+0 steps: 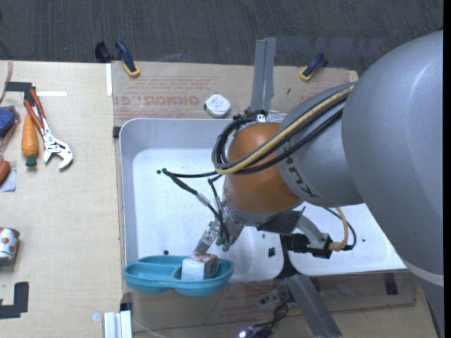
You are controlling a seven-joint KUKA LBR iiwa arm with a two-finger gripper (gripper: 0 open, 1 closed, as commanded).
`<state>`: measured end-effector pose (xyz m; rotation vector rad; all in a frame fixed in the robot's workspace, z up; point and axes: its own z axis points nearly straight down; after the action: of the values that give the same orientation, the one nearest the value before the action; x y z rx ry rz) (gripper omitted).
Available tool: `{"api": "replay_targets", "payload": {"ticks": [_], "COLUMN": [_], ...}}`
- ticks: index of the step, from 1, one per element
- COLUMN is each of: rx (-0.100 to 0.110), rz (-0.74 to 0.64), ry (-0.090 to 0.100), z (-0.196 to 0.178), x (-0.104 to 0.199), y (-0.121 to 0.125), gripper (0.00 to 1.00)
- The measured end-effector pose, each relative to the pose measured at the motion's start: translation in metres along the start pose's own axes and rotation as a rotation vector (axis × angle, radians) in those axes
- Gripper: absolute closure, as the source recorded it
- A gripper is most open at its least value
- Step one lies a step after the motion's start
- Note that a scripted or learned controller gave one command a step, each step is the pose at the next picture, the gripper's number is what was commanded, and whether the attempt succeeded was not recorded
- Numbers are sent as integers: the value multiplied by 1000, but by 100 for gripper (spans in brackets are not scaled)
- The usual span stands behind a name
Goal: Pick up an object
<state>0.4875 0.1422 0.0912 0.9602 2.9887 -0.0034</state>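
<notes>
you have 1 arm reaching in from the right, and its gripper (215, 236) hangs low at the near edge of the left bin (141, 189). a small white block (199, 267) sits in a teal dish (158, 277) on that near rim, just nearward and slightly left of the gripper, very close but not visibly gripped. you cannot tell whether the gripper is released or clenched. judged from here, the next move is a short drop toward the near side.

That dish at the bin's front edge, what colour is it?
Teal blue dish, seen in the camera view.
</notes>
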Motion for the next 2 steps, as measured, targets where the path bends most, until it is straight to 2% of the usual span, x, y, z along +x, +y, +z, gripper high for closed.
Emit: {"api": "replay_targets", "payload": {"ticks": [1, 2], "rx": [-15, -5], "rz": [48, -310], "ry": [-3, -2], "z": [-5, -59], "x": [-36, -105], "y": [132, 97], "gripper": [0, 0]}}
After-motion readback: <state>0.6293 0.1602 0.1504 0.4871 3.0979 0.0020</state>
